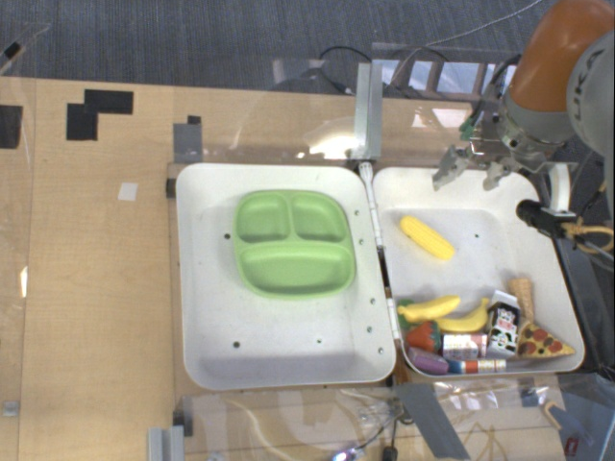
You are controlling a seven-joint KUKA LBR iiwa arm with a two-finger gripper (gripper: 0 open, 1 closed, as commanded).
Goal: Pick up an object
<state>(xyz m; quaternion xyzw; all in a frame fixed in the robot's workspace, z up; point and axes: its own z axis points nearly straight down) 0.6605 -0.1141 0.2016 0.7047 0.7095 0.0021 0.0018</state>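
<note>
Corn (427, 237), a yellow toy cob, is lying at a slant on the bare floor of the right bin (480, 221), in its upper middle part and well apart from the other toys. The hand (475, 172) is being held above the far rim of that bin, up and to the right of the corn, with its fingers (448, 169) spread open and nothing seen between them. It is being carried by the grey arm (562, 75), whose orange band is showing at the top right corner.

The remaining toys are being kept crowded along the near edge of the right bin. A banana (430, 308) is lying beside a second yellow piece (464, 319), with a red piece (420, 337) and a purple one (429, 361) just below them. A small carton with a cow print (503, 328) is standing to their right, next to an ice-cream cone (523, 298) and a pizza slice (545, 342), which is resting against the bin's near right corner.

In the left bin (207, 257), a green divided plate (293, 242) is lying flat near the middle, its three compartments facing up. Both bins are being borne side by side on the wooden counter (86, 257), with their inner rims touching.
</note>
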